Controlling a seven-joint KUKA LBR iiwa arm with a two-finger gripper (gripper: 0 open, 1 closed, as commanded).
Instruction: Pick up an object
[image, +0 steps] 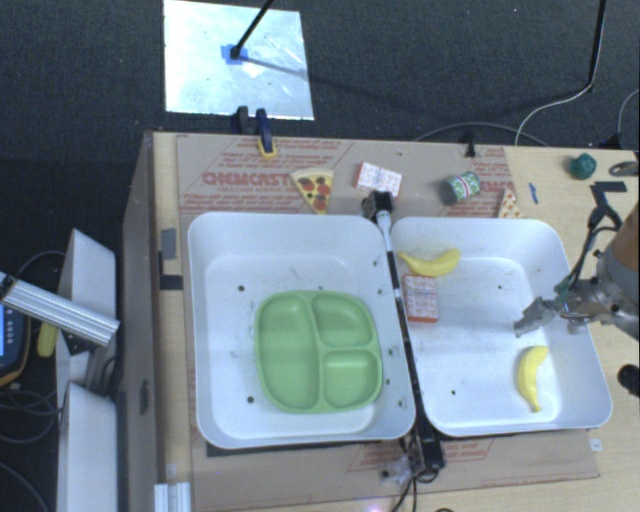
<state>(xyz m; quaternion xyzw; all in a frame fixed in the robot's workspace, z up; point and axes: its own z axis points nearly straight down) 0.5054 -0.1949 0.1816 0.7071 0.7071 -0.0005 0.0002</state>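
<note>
I see the gripper (535, 318) over the right bin (575, 262), above one banana (532, 376); green plate (320, 352) in the left bin (215, 262)

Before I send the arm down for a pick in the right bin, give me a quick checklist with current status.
1. Target present: a banana lies in the right bin near the gripper: ok.
2. Gripper over the target: it sits up and left of that banana, not above it: not ok.
3. Fingers open: cannot tell.
4. Target free of neighbours: bare bin floor around it: ok.
5. Other options: second banana and small red box by the bin's left wall: ok.
6. Anything already held: cannot tell.
</note>
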